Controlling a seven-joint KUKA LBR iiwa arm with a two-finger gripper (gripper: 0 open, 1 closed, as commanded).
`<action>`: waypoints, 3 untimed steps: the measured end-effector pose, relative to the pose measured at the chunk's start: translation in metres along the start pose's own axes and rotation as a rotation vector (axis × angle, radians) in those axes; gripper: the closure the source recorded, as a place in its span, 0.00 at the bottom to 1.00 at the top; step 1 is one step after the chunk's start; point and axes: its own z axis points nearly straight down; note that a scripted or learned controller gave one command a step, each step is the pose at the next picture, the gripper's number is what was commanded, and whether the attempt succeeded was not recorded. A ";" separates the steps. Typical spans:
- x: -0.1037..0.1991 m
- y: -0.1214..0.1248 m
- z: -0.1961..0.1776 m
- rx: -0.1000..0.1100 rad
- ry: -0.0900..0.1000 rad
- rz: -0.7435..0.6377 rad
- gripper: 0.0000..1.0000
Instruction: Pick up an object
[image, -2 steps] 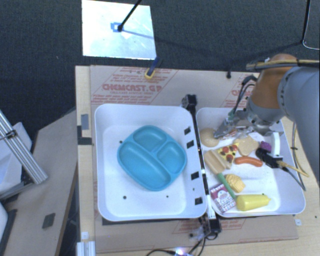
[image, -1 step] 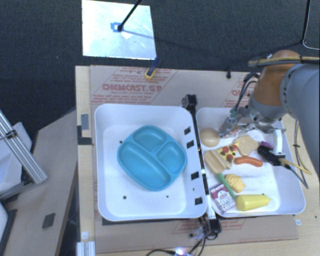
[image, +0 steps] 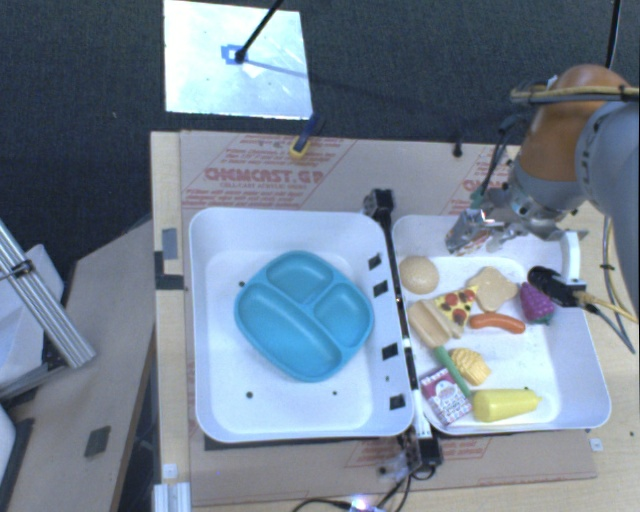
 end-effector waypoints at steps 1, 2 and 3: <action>0.001 -0.006 -0.061 0.000 0.000 0.000 1.00; 0.001 -0.005 -0.067 0.003 0.000 0.000 1.00; 0.038 -0.031 -0.072 0.007 0.001 -0.002 1.00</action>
